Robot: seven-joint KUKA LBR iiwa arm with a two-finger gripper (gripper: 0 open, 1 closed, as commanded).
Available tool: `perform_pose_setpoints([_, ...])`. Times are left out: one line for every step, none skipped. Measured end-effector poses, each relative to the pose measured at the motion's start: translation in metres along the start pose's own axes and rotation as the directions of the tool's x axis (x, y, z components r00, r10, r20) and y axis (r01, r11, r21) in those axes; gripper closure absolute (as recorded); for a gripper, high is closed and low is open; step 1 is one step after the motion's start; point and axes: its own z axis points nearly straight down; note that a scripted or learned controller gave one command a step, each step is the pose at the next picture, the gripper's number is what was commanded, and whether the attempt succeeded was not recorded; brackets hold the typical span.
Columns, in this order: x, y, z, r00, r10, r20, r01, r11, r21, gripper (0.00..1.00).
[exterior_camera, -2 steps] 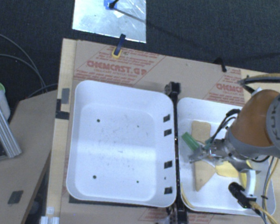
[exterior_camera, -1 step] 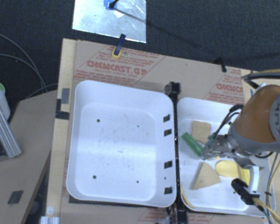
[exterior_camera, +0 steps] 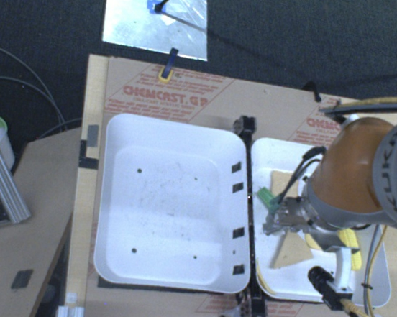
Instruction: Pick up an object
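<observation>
Low over the right bin, near its front left, sits the gripper beneath the orange-banded wrist; cannot tell the state of its grip from this slanted view. Just under and beside it lie a tan flat piece, a yellow object and, further back, a green object. Best to descend straight onto one piece, well clear of the bin wall, then close and lift slowly.

The grey arm reaches in from the right, orange-banded wrist bent downward, tool low.
</observation>
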Motion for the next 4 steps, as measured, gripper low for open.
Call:
perform_pose_setpoints([0.078,0.002,-0.009,1.000,-0.002,0.000,0.002,1.000,0.001,1.00])
perform_pose_setpoints([0.073,0.004,-0.019,1.000,0.005,0.002,-0.005,1.000,-0.001,1.00])
perform_pose_setpoints([0.127,0.002,0.014,1.000,0.003,0.002,-0.003,1.000,0.006,1.00])
perform_pose_setpoints([0.126,0.003,0.107,1.000,0.011,0.003,-0.011,1.000,0.000,1.00])
